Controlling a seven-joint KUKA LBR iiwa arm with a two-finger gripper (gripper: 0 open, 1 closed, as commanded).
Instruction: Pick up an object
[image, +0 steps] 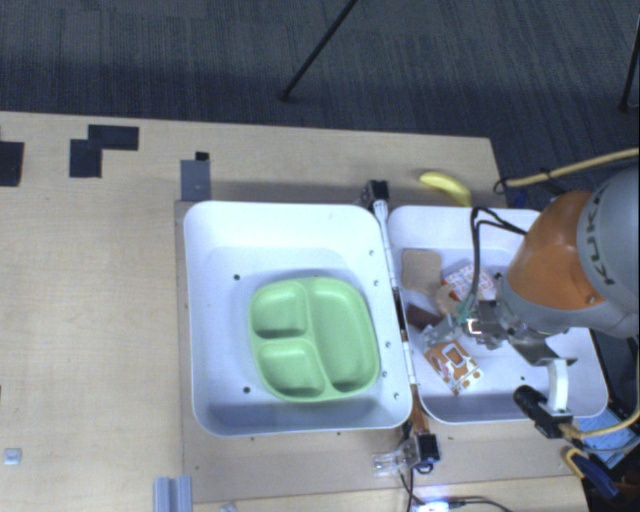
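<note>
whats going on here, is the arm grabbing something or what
A grey and orange robot arm reaches in from the right over the right bin, with its end effector down among a small pile of packets there. Whether it has hold of anything cannot be told from this view. The left bin holds a green divided tray, untouched. A yellow object lies on the bench behind the bins.

Green tray (315, 335), white bins (215, 300), yellow banana (446, 186)

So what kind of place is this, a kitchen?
More likely a robotics lab: a grey-and-orange arm reaches over two white bins on a wooden bench, with loose cables around.
</note>
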